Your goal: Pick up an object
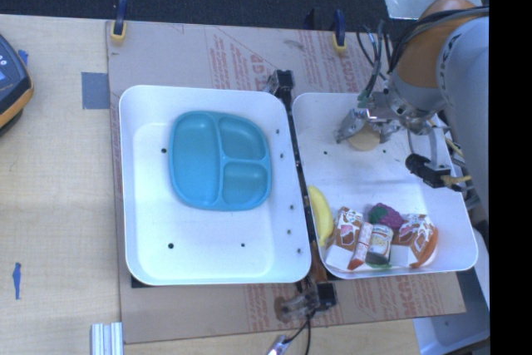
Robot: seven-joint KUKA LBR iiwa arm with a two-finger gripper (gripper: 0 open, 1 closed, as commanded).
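Two shallow white bins sat side by side on the table (58, 204), over a sheet of brown cardboard (241, 54) clamped at its far edge. The left bin (141, 179) carried a blue divided plate (220, 160), lying flat toward its far half. The right bin (332, 116) carried a cluster of things along its near edge: a yellow banana (320, 214) lying just beside the left wall, then several small packets printed in white, orange and red (366, 241), touching one another, with a dark purple and green item (385, 216) resting at their far side and an orange piece (426, 245) at the right end. In the far part of the same bin, well apart from that cluster, lay a small round tan object (363, 140). The grey arm (465, 87), with its orange band (436, 33), came in from the right, and the tool (366, 127) was low over the far part of the right bin, right at the tan object. One metal finger (347, 127) slanted down to the left of that object; whether the tool was open or closed, and whether it had hold of the tan object, could not be told from this angle. A yellow and black device (12, 87) sat at the left edge of the table.
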